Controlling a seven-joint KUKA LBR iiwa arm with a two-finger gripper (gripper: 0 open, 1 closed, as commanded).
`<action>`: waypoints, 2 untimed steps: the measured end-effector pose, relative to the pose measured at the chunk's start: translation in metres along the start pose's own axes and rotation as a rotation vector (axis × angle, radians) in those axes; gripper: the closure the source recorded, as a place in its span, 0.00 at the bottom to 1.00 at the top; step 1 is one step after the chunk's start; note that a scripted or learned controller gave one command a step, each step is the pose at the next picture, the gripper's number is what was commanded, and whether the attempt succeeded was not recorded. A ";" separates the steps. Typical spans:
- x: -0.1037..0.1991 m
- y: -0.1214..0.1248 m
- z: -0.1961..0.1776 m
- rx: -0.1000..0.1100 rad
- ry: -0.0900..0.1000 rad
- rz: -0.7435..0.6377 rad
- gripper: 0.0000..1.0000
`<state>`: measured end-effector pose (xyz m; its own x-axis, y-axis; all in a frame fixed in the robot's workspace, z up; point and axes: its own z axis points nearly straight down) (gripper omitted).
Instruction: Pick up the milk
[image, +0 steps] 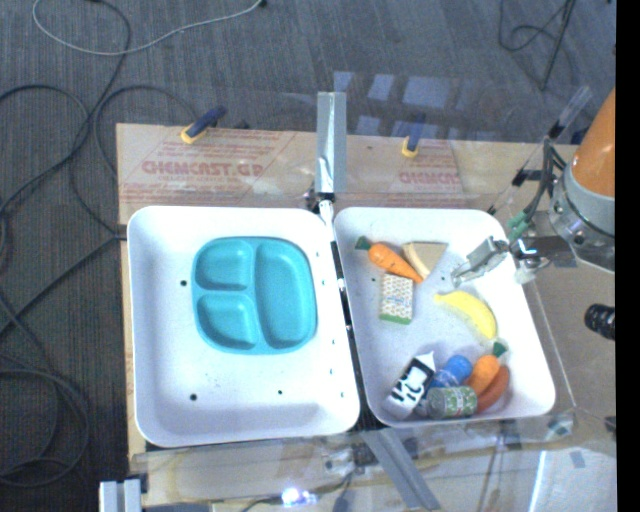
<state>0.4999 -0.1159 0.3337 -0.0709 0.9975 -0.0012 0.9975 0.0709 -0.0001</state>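
The milk (411, 384) is a small white carton with black print. It lies tilted near the front of the right bin (535, 330), against a blue object (456, 368) and a grey-green can (452, 402). My gripper (481, 258) hangs over the back right of that bin, above and just behind a yellow banana (474, 311). It is open, with nothing between its fingers, and well apart from the milk, which lies toward the front left of it.
The right bin also holds a carrot (394, 260), a pale wedge (427, 255), a green-checked box (397, 298) and an orange carrot-like toy (487, 376). In the left bin (160, 380) lies a turquoise divided plate (255, 293). A metal post (330, 140) stands behind the bins.
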 end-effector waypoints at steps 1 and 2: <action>0.021 -0.015 0.103 0.002 0.002 -0.037 0.00; 0.021 -0.016 0.208 0.004 0.004 -0.098 0.00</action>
<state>0.4828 -0.0960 0.1260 -0.1677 0.9858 0.0029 0.9858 0.1677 -0.0041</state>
